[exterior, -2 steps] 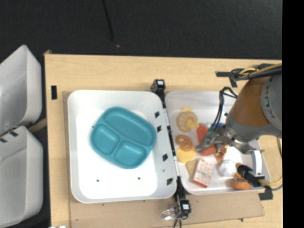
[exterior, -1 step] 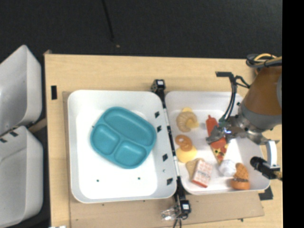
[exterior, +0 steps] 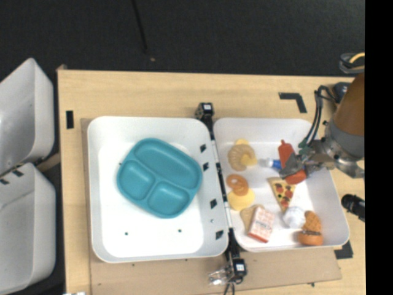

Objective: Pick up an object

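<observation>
A wooden bench point(exterior: 153, 94) bears two white bins: the left bin point(exterior: 101, 226) holds a teal divided plate point(exterior: 159, 177). Over the right bin point(exterior: 331, 192), the gripper point(exterior: 299, 165) sits just beside a red ketchup bottle point(exterior: 285, 151) and a pizza slice point(exterior: 282, 192); its grip cannot be told.

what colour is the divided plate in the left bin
Teal blue. The divided plate shows plainly in the camera view, lying in the left bin.
</observation>
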`<state>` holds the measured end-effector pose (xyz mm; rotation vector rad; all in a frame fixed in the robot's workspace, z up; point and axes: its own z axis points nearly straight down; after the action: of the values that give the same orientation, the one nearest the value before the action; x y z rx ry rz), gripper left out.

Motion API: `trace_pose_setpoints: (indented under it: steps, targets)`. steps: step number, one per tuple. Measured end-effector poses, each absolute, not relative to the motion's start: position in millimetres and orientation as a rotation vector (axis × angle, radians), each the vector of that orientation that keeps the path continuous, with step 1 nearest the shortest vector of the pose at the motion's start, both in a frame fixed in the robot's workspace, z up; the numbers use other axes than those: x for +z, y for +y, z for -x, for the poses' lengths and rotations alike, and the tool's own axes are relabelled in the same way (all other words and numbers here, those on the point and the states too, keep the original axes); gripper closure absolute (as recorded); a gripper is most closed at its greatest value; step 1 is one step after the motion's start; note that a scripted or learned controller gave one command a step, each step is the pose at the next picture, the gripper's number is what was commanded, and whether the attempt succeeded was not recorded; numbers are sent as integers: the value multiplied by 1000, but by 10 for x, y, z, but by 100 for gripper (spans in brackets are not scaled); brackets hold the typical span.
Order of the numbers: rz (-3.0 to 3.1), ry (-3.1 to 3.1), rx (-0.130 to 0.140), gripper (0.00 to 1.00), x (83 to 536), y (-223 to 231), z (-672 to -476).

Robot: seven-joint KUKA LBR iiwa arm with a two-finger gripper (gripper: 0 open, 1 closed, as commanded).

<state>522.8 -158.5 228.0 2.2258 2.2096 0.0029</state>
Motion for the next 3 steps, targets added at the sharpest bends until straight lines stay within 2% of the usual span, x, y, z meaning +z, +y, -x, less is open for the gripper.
trace_pose_setpoints:
  steps: [1, 3]
  targets:
    - [-2225, 2218, -1, 100, 2399, -1600, -5239]
    - [-2215, 2229, 0, 100, 2268, -596, -5479]
